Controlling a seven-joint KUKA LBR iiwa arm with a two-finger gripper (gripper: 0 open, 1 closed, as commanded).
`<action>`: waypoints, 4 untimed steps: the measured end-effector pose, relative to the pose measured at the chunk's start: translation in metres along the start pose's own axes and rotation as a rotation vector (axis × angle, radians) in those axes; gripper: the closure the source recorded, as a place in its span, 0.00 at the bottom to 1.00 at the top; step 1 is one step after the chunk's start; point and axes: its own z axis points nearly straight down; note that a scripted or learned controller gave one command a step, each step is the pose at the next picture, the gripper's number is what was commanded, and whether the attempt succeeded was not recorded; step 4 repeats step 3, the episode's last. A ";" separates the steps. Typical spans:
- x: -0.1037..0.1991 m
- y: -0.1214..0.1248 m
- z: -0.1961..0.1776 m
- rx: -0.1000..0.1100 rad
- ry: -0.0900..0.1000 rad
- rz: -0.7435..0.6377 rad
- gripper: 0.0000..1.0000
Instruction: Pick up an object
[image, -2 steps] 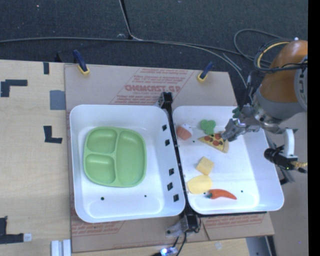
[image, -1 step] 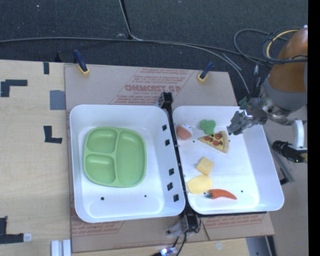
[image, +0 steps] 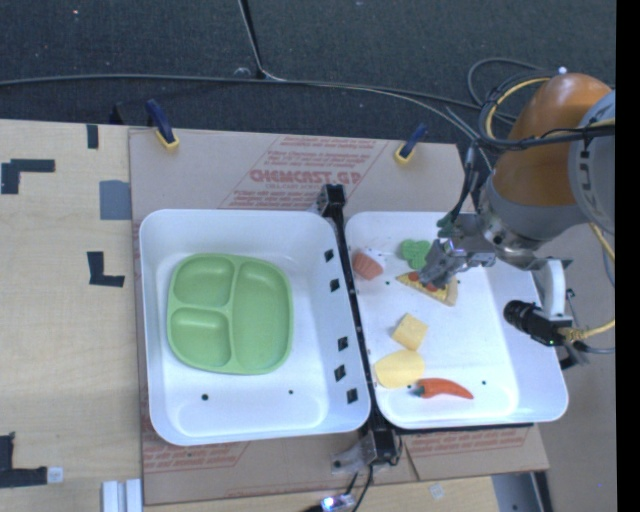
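Table (image: 60, 330): on your far left you see bare wood with black tape marks; a cardboard sheet (image: 300, 170) lies on it under both bins, held by two clamps along its far edge.
Left bin (image: 240, 405): you have one thing in it, a green divided plate (image: 229, 313) with three compartments, lying flat toward the bin's left half.
Right bin (image: 520, 390): it sits just beside the left bin, with a black divider strip between them.
Pink piece (image: 368, 266): near the right bin's far left corner, apart from the rest.
Yellow cube (image: 409, 331): mid-bin, just above the yellow rounded piece (image: 399, 369).
Red pepper (image: 443, 389): lies along the near wall, touching or almost touching the yellow rounded piece.
Green leafy piece (image: 413, 250): near the far wall, just left of the gripper.
Pizza slice (image: 428, 286): flat on the bin floor, directly under the gripper tip.
Gripper (image: 440, 268): it is down over the pizza slice; you cannot tell whether it is released or clenched, nor whether it grasps anything.
Arm (image: 545, 150): reaches in from your right.
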 end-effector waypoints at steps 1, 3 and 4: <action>0.053 -0.001 0.009 -0.002 0.000 -0.001 1.00; 0.145 -0.027 0.028 0.000 0.000 -0.001 1.00; 0.145 -0.027 0.028 0.000 0.000 -0.001 1.00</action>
